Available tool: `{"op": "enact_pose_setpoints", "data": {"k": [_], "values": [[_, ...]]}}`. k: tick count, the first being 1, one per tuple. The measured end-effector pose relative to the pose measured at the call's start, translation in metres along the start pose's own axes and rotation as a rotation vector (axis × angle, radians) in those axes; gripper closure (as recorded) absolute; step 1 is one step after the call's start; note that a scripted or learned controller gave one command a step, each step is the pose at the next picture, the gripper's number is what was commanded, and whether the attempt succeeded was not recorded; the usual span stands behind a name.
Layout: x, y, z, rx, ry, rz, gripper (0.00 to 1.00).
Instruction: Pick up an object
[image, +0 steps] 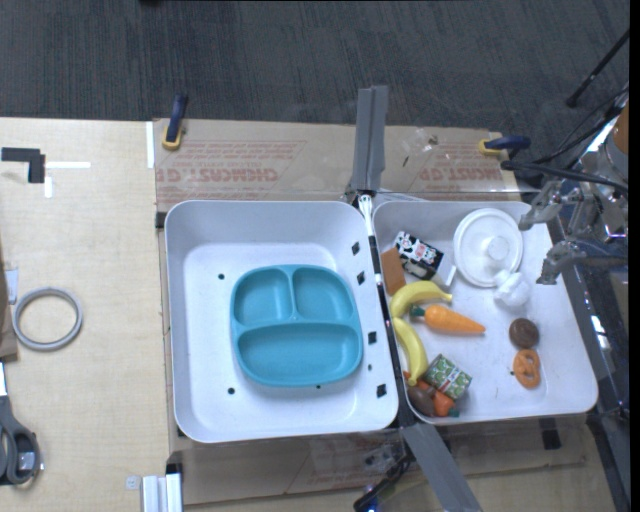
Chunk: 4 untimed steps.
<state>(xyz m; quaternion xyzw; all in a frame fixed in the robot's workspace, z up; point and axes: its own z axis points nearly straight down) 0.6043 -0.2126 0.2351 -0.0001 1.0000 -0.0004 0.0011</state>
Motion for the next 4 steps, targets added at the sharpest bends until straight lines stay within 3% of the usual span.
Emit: {"op": "enact_pose_setpoints", "data": {"k": [1,2,3,4], "values": [[0.099,0.069,0.122,-0.001,0.002,-0.048,0.00],[0.040,0.106,0.139,0.012,-0.012,0.148,0.00],[-0.019,0.102,0.143,0.001,0.004,0.241,0.00],[0.062,0.114,0.144,0.000,0.003,0.425,0.00]]}}
